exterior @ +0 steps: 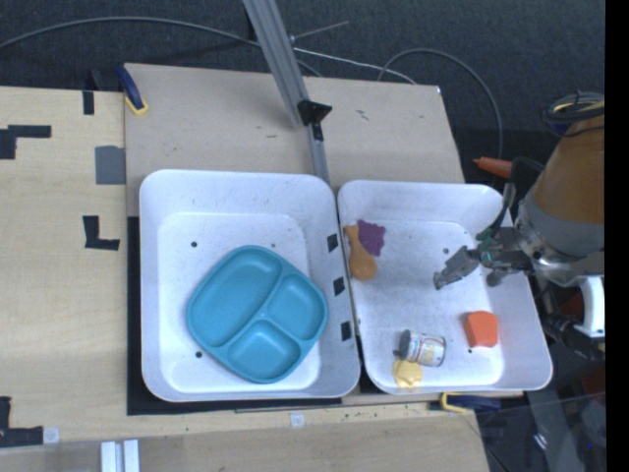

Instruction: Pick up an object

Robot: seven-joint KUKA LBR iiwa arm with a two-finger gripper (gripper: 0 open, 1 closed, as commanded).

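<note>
Light wood bench top (59, 264) w/ black tape marks (95, 232) and a grey patch (110, 163) on its left part. Dark carpet floor (79, 18) beyond bench's far edge, thin cables (442, 62) lying on it. Slanted grey metal post (277, 47) crosses bench's far edge. Blue-yellow clamp (132, 90) at bench's far-left corner.

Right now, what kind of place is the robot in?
Probably a robot lab. A grey arm reaches over two white bins on a wooden bench, with a blue toy plate in one and cables behind.
</note>
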